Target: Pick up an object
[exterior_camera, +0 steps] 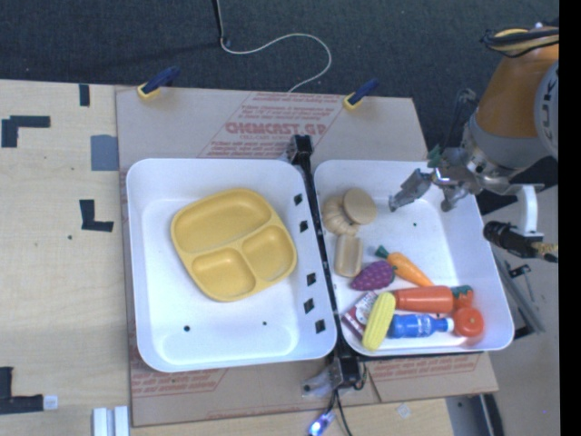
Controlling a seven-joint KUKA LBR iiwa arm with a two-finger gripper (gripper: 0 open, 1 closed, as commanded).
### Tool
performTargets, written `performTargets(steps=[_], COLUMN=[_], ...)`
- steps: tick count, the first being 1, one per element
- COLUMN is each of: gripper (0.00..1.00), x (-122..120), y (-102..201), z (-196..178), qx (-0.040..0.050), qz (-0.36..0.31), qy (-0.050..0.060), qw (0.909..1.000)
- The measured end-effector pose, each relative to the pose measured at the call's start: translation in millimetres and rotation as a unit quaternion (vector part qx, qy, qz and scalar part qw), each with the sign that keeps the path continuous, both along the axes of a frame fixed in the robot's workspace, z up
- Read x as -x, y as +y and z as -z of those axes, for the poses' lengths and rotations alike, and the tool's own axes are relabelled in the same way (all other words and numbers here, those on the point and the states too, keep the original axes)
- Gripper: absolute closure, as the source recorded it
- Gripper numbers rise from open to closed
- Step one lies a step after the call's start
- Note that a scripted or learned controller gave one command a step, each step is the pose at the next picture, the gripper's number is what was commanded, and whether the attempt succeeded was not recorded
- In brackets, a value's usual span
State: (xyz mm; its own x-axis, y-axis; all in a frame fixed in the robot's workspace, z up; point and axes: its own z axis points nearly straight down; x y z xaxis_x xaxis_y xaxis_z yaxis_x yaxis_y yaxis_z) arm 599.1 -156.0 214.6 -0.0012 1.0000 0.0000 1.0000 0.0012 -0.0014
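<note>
Looking from the near edge of the bench toward the far side:

Near right corner: a toy corn cob (378, 321) lies tilted in the right bin (472, 243), just beside a blue and white tube (419, 326) and a red tomato (467, 322).

Just behind those: a red sausage (422, 299) lies along the row, with a purple bunch of grapes (372, 275) to its left and an orange carrot (407, 267) slanting behind it.

Middle of the right bin, left side: a tan cylinder (348, 253) stands by the dividing wall, and behind it sit wooden discs (349, 210), touching one another.

Left bin (145, 243): a yellow divided plate (234, 242) rests in it, turned at a slant.

Gripper (428, 189): it hovers over the far right part of the right bin, well apart from the toys; its two fingers stand spread wide with nothing between them.

Arm (513, 107): grey with an orange band, reaching in from the right.

Far edge: a brown cardboard sheet (263, 130) lies under both bins, pinned by two blue and yellow clamps (158, 81), and a white cable (272, 44) loops across the dark floor.
</note>
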Motion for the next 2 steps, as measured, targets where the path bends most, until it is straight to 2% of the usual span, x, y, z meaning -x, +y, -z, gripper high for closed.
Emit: performTargets(steps=[1,2], gripper=[0.0,1.0], x=[45.8,43.0], y=[32.7,32.6], z=[133.1,117.2], qx=[-0.0007,-0.0013], qz=[0.002,0.0], qy=[-0.001,-0.003], qw=[1.0,1.0])
